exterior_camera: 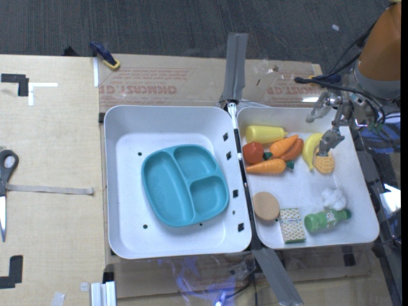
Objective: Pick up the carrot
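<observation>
Two orange carrots lie in the right bin. One carrot points left under a red tomato. The other carrot lies tilted just above it, touching it. My gripper hangs over the upper right part of this bin, to the right of both carrots, above a banana and a small pineapple. Its fingers stand apart, open, with nothing between them.
The right bin also holds a yellow piece, a round cookie, a small box, a green bottle and a white wad. The left bin bears a blue divided plate. Scissors lie far left.
</observation>
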You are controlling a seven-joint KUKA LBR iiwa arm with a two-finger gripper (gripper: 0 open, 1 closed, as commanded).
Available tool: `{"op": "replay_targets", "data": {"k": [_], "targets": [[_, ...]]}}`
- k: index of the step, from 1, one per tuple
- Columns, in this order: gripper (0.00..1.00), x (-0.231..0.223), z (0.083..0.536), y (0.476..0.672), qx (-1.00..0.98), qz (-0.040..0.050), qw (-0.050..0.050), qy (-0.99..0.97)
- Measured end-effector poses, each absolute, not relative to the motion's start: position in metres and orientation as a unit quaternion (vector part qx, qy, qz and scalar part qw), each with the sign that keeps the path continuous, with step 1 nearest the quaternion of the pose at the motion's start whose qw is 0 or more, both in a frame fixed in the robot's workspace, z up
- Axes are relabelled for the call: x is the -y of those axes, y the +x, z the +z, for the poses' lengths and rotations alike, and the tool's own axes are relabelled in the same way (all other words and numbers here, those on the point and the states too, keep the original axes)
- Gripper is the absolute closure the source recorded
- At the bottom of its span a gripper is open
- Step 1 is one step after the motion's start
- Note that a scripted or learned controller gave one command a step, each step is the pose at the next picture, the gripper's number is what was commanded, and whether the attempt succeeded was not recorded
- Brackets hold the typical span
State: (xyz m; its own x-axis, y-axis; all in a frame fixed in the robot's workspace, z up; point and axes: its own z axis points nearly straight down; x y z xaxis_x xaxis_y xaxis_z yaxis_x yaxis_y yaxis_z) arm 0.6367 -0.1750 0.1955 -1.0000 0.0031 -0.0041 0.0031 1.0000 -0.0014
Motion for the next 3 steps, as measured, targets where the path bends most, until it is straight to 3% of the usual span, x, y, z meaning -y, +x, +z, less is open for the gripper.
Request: {"op": "replay_targets", "data": {"k": [1, 2, 3], "targets": [[0.0, 0.16, 0.094, 0.658, -1.0, -0.0005, 0.003, 0.004], [0.0, 0.115, 0.094, 0.631, -0.994, -0.0003, 0.002, 0.106], [1.0, 0.114, 0.105, 0.633, -0.994, -0.0012, 0.005, 0.105]]}}
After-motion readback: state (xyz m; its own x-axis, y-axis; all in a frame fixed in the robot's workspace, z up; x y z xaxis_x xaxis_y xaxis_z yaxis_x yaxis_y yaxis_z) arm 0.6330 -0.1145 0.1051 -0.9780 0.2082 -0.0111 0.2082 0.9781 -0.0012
